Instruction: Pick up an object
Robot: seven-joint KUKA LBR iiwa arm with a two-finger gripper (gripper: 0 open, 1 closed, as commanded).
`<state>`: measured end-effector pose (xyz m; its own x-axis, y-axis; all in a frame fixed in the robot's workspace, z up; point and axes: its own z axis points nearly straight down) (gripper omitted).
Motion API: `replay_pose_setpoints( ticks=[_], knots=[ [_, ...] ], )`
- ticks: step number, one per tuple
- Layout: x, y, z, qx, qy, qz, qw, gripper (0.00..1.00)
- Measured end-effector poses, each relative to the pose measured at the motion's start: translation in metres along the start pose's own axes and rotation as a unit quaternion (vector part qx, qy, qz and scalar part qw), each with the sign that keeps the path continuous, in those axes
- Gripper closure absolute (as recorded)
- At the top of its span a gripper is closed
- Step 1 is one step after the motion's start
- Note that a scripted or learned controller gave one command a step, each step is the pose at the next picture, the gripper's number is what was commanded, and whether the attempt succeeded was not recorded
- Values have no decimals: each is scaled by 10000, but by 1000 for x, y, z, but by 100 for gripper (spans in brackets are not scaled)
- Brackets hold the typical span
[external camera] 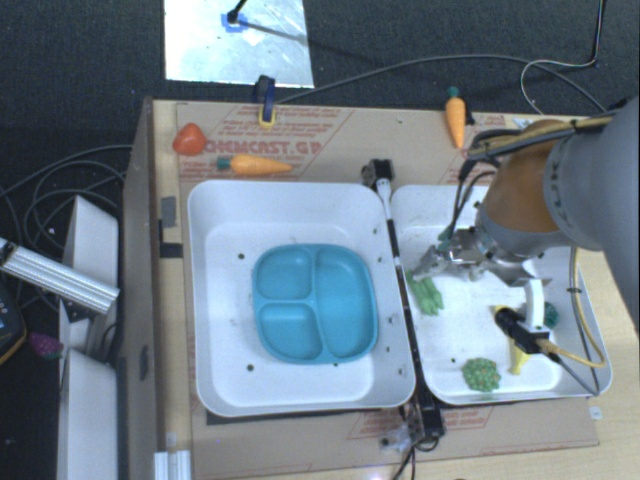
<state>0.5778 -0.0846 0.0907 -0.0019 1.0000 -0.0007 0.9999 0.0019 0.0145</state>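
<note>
The gripper (437, 264) is metallic and sits low at the left wall of the right bin (575, 393); whether its fingers are spread or pressed together cannot be determined. A leafy green toy vegetable (428, 294), lumpy and matte, lies just below it against that wall. A rounded, knobbly green broccoli piece (481, 373) rests near the bin's front edge. The left bin (225, 223) holds a smooth blue three-compartment plastic plate (314, 303) at its centre.

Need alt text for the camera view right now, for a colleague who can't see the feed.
The grey arm reaches from the right into the right bin, its claw low beside a green toy. Another green toy lies near that bin's front. The left bin holds a blue divided plate.
</note>
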Motion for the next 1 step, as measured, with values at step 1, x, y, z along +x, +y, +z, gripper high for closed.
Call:
replay_pose_setpoints(
  ticks=[1],
  knots=[
    [-25, 34, 1, 2, 1, -8, 10000, 0]
  ],
)
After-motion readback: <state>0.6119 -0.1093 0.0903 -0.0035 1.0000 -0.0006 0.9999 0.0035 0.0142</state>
